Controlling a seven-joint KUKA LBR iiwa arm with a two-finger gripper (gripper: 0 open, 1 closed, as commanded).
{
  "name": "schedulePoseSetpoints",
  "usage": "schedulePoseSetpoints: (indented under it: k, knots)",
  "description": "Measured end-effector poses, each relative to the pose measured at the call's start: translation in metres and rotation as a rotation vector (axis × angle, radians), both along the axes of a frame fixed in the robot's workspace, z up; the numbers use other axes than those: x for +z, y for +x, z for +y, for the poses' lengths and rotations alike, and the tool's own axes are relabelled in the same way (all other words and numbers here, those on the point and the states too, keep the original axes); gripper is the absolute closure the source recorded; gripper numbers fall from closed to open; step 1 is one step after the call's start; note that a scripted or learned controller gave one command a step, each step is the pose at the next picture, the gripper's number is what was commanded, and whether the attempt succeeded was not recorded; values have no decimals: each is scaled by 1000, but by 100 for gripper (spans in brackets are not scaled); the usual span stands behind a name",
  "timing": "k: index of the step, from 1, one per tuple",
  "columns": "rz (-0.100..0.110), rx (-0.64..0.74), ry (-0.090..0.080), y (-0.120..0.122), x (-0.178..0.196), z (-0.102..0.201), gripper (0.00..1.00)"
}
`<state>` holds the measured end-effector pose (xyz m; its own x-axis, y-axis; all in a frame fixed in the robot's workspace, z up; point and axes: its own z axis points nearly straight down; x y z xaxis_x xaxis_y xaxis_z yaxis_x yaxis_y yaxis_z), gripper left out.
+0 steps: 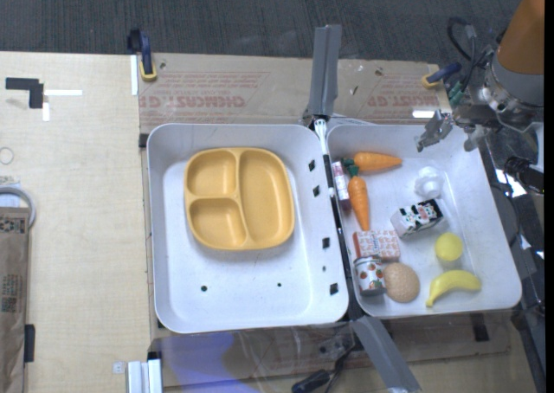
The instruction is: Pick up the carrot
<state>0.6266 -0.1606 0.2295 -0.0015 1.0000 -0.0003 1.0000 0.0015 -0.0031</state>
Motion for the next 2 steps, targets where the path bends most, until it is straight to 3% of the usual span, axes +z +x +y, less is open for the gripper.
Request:
schedulePoseSetpoints:
  k: [1,2]
  knots:
    - [-1,314,1,23,-48,56,0]
    - [-3,274,0,33,-38,94,0]
